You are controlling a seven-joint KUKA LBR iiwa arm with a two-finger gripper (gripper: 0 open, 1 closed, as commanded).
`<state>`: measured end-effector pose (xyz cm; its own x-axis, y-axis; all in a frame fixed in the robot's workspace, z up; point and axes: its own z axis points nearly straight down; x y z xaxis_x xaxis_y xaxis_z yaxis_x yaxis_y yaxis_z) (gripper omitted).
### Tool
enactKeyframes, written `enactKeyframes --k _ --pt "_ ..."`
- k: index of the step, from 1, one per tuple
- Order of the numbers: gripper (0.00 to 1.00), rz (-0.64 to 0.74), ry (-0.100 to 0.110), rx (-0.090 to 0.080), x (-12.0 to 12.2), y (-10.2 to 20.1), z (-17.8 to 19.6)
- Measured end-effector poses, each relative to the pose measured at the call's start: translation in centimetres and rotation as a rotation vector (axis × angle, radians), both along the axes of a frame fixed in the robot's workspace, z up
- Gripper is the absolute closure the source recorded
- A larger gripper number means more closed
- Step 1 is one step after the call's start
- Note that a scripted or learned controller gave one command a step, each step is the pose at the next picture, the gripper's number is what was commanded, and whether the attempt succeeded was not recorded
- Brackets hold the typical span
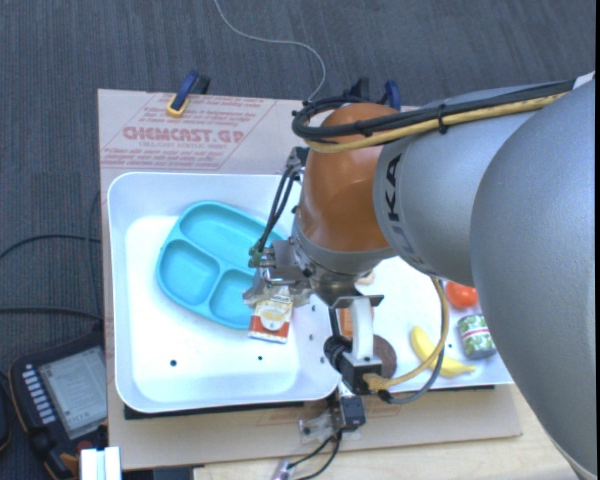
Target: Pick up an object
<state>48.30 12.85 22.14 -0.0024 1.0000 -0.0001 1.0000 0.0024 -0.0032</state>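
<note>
Grey arm point(540, 258) is what sits closest to your camera, coming in from the right, with the orange band point(345, 183) just above the wrist.

Gripper point(272, 286) is low over the left bin point(130, 368), at the bin's right-hand part. You can't tell from this angle whether the claw is spread or pressed together; the wrist body and cabling block that. Directly under it lies a small carton point(271, 321), white and orange with a red bottom edge, flat on the bin floor. The claw's metal parts overlap the carton's top edge in view. Whether it is touching or pinching it, you can't tell.

Just left of the carton is a blue divided plate point(205, 263), tilted, its near right corner beside the carton.

Right bin point(490, 376), mostly covered by the arm: a banana point(432, 353), a brown round item point(383, 351) next to it, a red item point(462, 294) and a green-labelled can point(475, 336) further right.

Both bins sit on a tan board point(180, 133) printed with red lettering. A blue clamp point(185, 90) is on its far left edge and a second clamp point(390, 93) shows behind the band.

Around the bench you've got dark grey carpet point(60, 88). A thin cable point(255, 33) loops across it at the top, and a handheld pendant point(58, 393) lies at lower left.
</note>
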Motion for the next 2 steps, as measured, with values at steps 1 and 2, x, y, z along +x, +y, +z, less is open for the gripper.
enactKeyframes --k 1,2 --pt "1.00 -0.003 0.001 -0.001 0.0 -2.2 -4.8" --pt "1.00 -0.003 -0.005 -0.002 10.3 -5.2 0.8"
